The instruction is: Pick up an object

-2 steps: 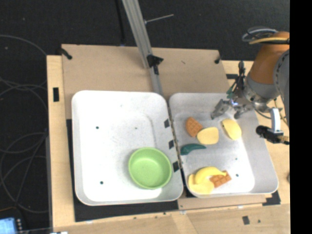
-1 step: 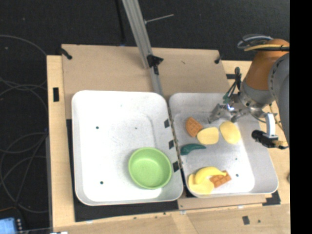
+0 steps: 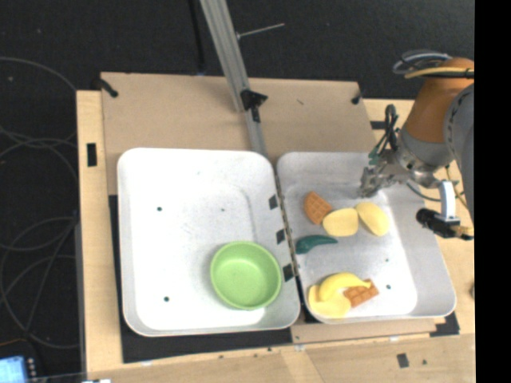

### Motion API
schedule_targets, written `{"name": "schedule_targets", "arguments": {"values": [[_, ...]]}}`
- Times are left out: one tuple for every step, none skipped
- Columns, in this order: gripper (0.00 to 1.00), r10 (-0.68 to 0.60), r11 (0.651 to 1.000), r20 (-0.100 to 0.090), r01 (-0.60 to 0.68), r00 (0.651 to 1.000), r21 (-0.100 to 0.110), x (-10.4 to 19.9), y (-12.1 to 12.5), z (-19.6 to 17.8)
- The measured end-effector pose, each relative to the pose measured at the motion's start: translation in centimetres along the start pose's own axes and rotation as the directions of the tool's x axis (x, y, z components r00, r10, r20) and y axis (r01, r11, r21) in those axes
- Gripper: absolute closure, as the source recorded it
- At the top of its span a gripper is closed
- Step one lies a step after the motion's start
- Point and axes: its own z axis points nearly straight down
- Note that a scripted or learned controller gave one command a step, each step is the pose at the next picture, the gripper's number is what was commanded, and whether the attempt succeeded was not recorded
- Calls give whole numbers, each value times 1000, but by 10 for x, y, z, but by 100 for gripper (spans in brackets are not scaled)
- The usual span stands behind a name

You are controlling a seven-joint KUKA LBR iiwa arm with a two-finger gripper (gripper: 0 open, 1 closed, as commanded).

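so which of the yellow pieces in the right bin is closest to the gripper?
The pale yellow piece at the bin's upper right, directly below the gripper. The yellow piece touching its left side is slightly farther; the bright yellow one near the front edge is farthest.

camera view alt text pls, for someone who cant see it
A grey robot arm's gripper hovers at the back of the right bin, which holds small yellow, orange and teal toys. The left bin holds a green bowl.

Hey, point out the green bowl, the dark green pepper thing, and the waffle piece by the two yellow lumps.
green bowl [image 3: 246,274], camera view, on the bowl's inner floor.
dark green pepper [image 3: 314,243], camera view, on its body's middle.
waffle piece [image 3: 317,207], camera view, on its gridded top face.
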Motion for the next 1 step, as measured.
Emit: {"name": "schedule_targets", "arguments": {"values": [[100,0,1000,-7,0,1000,2,1,1,-41]]}}
